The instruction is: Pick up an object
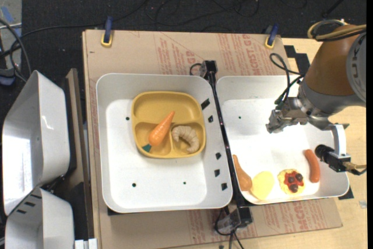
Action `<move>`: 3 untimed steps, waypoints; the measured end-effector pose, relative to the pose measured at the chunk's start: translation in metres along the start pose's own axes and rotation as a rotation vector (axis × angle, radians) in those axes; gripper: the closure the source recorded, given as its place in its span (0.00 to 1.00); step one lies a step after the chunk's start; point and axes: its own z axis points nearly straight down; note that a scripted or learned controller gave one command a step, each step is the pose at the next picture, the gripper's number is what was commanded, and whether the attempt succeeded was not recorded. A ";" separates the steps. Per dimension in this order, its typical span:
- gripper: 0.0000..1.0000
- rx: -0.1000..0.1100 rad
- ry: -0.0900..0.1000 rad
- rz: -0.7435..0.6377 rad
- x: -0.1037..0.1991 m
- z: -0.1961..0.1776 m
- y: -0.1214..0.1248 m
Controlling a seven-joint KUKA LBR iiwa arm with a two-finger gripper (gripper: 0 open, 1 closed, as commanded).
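Observation:
My gripper (278, 123) hangs over the middle of the right bin (250, 96), above bare white floor, with nothing seen in it. Along that bin's front edge lie an orange drumstick-shaped piece (241, 172), a pale yellow round piece (263, 183), a small tart with red and dark toppings (291, 181) and a red-orange sausage (313, 165). The sausage is the nearest of these, lying in front of the gripper and to its right. In the left bin (116, 172) a yellow divided plate (145, 107) holds a carrot (161, 129) and a pale shrimp (187, 137).
The arm's orange band (335, 61) reaches in over the right bin's far right corner. A black divider with clips (217, 119) runs between the bins. A cable and a black fitting (332, 158) sit by the right bin's right wall. White containers (29, 131) stand left of the bench.

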 end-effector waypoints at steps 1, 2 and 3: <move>1.00 0.000 0.000 -0.002 0.005 -0.046 0.007; 1.00 0.001 0.000 -0.002 0.005 -0.071 0.008; 1.00 0.002 0.002 -0.006 0.047 -0.075 0.029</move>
